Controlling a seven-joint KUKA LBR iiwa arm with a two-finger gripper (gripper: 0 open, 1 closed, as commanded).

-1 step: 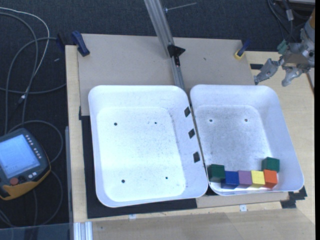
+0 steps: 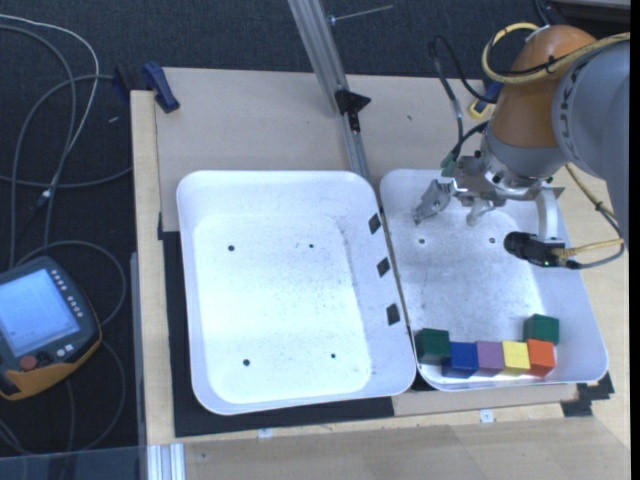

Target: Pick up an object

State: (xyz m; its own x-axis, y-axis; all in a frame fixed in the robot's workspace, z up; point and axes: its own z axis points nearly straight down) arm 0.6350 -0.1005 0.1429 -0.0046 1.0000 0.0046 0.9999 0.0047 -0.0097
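Gripper (image 2: 452, 206) hangs over the far part of the right bin (image 2: 470, 278), below the grey arm (image 2: 600, 108) and its orange band (image 2: 535, 88); its two metal fingers (image 2: 432, 200) stand apart, splayed left and right, with nothing between them; a yellow cable (image 2: 500, 48) loops over the top of the wrist, and a black fitting (image 2: 530, 248) juts out just beside the wrist toward the bin's right wall

Right bin holds a row of small blocks along its near rim, well apart from the gripper: a dark green cube (image 2: 433, 345) at the left end, then a blue cube (image 2: 463, 357), a purple cube (image 2: 490, 355), a yellow cube (image 2: 516, 355) and an orange cube (image 2: 541, 355), each touching its neighbour; a second green cube (image 2: 541, 328) sits just behind the orange one, touching it; the bin floor is speckled with dark flecks

Left bin (image 2: 200, 228) lies beside the right one, their inner rims overlapping, its floor also speckled; a slanted aluminium rail (image 2: 320, 58) runs from the top edge down to the gap between the bins; a blue clamp (image 2: 160, 86) sits at the bench's far left corner; a teach pendant (image 2: 40, 318) with a lit screen rests on the dark floor to the left of the bench, with cables (image 2: 60, 108) trailing near it
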